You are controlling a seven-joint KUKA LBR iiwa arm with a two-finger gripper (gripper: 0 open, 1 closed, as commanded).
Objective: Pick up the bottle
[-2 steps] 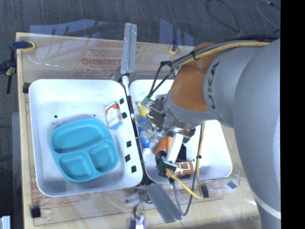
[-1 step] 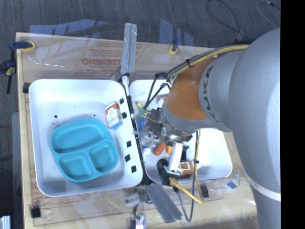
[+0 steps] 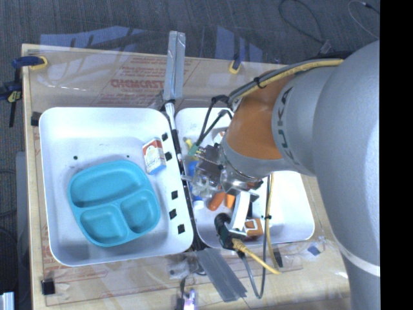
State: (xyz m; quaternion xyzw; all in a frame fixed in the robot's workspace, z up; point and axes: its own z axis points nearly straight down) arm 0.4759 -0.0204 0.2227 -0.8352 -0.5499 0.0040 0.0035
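Pale wooden counter (image 3: 97, 76) with red lettering, standing on dark grey carpet (image 3: 129, 8). Left bin (image 3: 58, 124) holds a blue divided tray (image 3: 116, 202) and a small red-and-white packet (image 3: 153, 155). The arm's claw (image 3: 205, 173) sits low in the right bin (image 3: 293, 225); its grip cannot be told. Bottle not identifiable among the clutter there

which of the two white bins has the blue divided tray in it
The left bin. The blue three-compartment tray lies on its floor, with a small red and white packet near its right wall. The right bin is the one the arm reaches into.
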